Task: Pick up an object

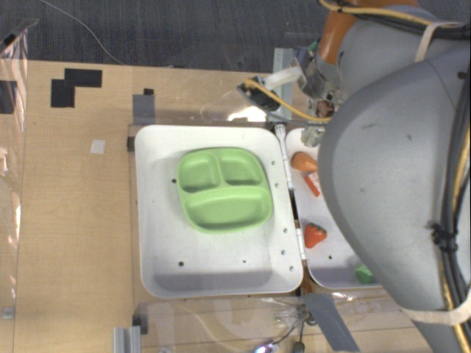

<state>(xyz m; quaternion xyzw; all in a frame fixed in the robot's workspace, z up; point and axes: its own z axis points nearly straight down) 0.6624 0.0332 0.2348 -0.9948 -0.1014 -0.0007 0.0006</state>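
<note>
Dark grey carpet floor [184, 20] runs across the far side; nearer, a pale wooden worktop [66, 219] carries two shallow white bins side by side. Black L-shaped marker [73, 85] sits on the worktop far left, with a small white square tag [98, 147] near it.

Left white plastic bin [158, 263] holds a green three-compartment plastic tray [223, 189], lying flat, roughly centred, slightly toward the far right. Open white floor all round the tray; widest free strip along the near edge and left wall. Tray not touching any wall.

Right white plastic bin [331, 271] is mostly covered by the big grey arm [390, 182], which comes in from the right and spans it from far to near. Visible strip along its left wall holds an orange rounded object [302, 161] at the far end, a red-and-white packet-like piece [312, 184] just beside it, a red strawberry-like object with green top [315, 234] further near, and a small green object [363, 273] at the near edge, partly tucked under the arm. Little free room in that strip.

Orange wrist band [346, 13] shows far right, with cables [287, 105] looping past the bins' far edge. Claw [313, 127] area sits over the far left corner of the right bin; open or clenched: cannot tell, nothing seen gripped.
</note>
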